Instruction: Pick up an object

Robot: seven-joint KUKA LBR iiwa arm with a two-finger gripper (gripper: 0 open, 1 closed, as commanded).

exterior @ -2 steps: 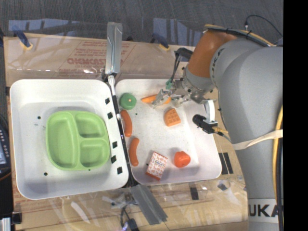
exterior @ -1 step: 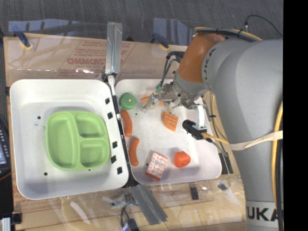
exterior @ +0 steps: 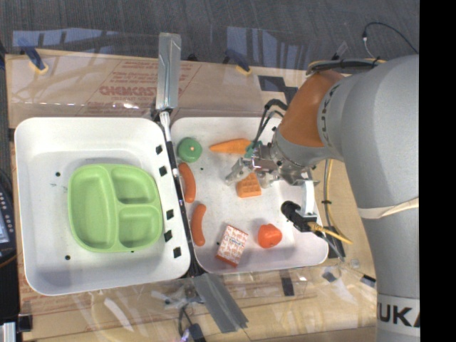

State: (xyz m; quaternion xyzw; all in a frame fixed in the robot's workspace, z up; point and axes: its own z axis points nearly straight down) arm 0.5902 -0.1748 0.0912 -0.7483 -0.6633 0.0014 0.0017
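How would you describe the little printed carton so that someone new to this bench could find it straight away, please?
Start with the right bin, the one without the green divided plate. Look along its near edge, towards the bottom of the view: the carton lies there between a sausage and a small red tomato-like piece. It is the only boxy item with white and reddish print; its neighbours are plain and rounded.

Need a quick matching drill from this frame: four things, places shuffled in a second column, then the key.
Things:
1. tray
2. carrot
3. carton
4. green ball

Places:
A. right bin, near edge, beside the tomato
B. left bin, middle
C. right bin, far left corner, above the two sausages
D. right bin, far side, just left of the gripper

Pairs: 1-B, 2-D, 3-A, 4-C
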